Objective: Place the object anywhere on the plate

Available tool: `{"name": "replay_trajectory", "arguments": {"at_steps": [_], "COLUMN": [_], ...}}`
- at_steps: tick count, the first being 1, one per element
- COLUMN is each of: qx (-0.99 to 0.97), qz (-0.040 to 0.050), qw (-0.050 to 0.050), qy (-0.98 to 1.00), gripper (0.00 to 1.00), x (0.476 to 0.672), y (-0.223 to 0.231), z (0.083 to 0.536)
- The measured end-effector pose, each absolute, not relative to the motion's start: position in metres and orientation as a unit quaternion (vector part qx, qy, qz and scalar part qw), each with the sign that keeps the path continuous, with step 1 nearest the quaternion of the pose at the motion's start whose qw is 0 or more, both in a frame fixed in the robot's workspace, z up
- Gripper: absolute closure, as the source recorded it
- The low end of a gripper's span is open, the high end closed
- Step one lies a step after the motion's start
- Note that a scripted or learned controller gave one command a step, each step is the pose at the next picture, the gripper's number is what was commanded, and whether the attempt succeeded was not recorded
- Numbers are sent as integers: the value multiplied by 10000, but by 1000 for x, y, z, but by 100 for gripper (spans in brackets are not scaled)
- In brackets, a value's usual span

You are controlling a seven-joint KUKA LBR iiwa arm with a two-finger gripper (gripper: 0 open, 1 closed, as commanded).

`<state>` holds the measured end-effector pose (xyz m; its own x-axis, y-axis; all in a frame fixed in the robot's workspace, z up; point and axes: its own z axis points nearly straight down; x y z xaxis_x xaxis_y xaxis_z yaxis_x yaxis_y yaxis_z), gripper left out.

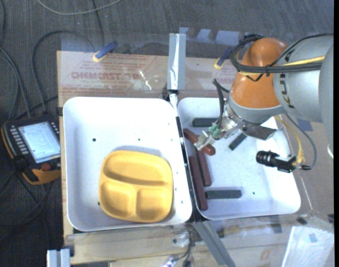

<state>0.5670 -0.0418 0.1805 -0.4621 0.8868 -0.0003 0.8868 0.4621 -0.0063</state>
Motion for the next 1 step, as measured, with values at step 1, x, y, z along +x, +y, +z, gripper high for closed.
{"name": "replay_trajectory", "arguments": {"at_steps": [1], "qx": [-2663], "qz": [13], "qw": [5], "qy": [-9639], "gripper": [100], "x": [623], "y": [4], "z": [235]}}
